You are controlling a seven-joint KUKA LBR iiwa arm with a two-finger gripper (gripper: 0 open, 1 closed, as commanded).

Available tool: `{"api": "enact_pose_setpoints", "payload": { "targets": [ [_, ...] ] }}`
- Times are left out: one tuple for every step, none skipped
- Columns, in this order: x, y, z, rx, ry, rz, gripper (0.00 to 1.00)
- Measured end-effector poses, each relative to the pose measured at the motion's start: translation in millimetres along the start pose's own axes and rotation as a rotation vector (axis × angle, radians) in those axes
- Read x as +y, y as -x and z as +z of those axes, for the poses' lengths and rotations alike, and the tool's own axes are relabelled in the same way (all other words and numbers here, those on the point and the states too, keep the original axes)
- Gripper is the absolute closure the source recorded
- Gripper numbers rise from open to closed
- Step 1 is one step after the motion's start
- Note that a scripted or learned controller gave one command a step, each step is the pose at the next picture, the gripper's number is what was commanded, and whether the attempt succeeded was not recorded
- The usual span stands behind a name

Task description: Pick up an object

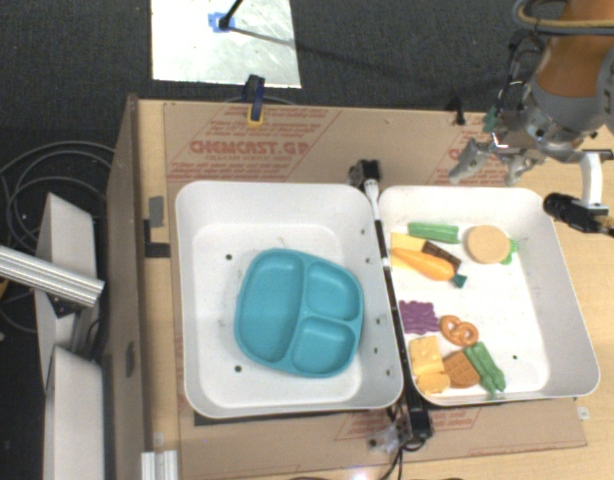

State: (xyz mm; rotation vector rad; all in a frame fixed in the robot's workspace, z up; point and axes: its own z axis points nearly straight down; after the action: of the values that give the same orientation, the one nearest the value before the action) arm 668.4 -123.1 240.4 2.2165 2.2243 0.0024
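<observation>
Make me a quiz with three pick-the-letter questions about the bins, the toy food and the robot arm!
1. Where is the blue tray?
A. In the left bin
B. In the right bin
C. On the floor

2. What colour is the grape bunch?
A. Red
B. Purple
C. White

3. Where is the gripper?
A. Down among the food
B. Resting on the tray
C. Above the bench, just past the right bin's far rim

Answers:
1. A: the tray lies in the left bin.
2. B: the bunch is purple, beside the pretzel.
3. C: it hangs beyond the right bin, away from all the food.
</observation>
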Motion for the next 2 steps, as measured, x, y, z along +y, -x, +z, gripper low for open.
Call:
{"api": "enact_pose_setpoints", "payload": {
  "targets": [
    [-13.4,-35.0,118.7,0.002,-0.007,-0.004,0.0],
    [-16.4,-40.0,151.3,0.0,-0.002,-0.002,0.0]
  ]
}}
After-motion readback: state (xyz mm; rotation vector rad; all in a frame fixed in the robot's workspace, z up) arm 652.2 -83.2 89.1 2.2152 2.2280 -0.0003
